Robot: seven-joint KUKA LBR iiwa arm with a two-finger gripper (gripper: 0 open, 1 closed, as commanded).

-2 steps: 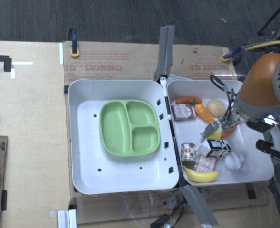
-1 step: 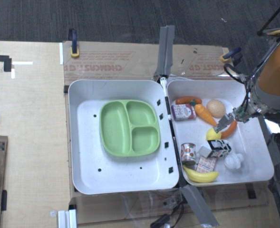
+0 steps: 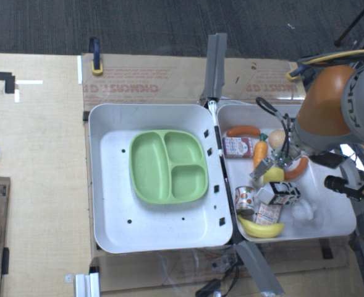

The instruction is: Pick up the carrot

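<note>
- The carrot (image 3: 260, 153) lies in the right bin (image 3: 339, 228), in the upper left part of it, just right of the red-labelled packet (image 3: 238, 146) and below the sausage (image 3: 243, 130).
- Its long axis runs nearly up and down in the picture, only a little tilted; the thick end is at the top and the thin end at the bottom.
- The gripper (image 3: 269, 169) hangs over the same bin, just below and slightly right of the thin end of the carrot, close to a yellow fruit (image 3: 274, 175).
- The carrot is therefore up and a little left from the gripper tip, very near, maybe touching; I cannot tell which.
- Whether the gripper is spread or pressed together I cannot tell, because the metal parts there are small and mixed with the objects under them. Nothing is seen clearly held in it.
- In my judgement the carrot is not yet picked up. The next move needs a short shift toward the middle of the carrot, with the jaws closing across its narrow width.
- The neighbours are crowded, so the packet or the yellow fruit may be caught by mistake.
</note>
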